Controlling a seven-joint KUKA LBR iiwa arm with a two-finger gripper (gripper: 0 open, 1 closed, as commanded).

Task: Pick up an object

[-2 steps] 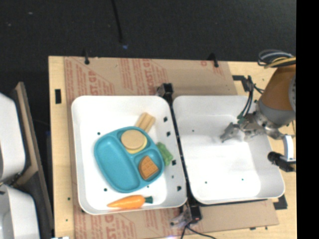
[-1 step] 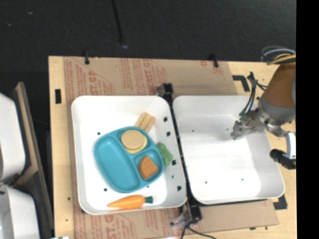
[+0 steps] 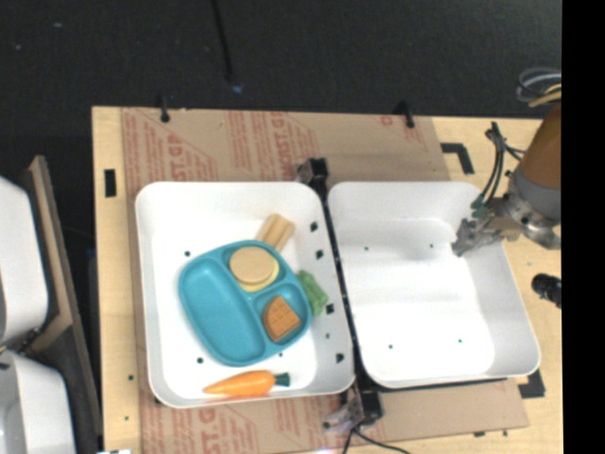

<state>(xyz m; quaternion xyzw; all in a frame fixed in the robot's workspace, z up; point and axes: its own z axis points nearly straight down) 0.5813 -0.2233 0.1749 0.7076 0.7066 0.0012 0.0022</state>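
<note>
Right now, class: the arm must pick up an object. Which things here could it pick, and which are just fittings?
Could be picked:
blue tray
round biscuit
brown cracker
carrot
wooden block
green piece

Fittings:
left bin
right bin
bench

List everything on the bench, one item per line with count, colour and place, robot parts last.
left bin: 1, white, left half of bench
right bin: 1, white, right half of bench
divided tray: 1, blue, in left bin
round biscuit: 1, tan, in the tray
brown piece: 1, orange-brown, in the tray
wooden block: 1, tan, above the tray
green item: 1, green, right of the tray
carrot: 1, orange, near front of left bin
end effector: 1, grey, over right bin's right side
</note>
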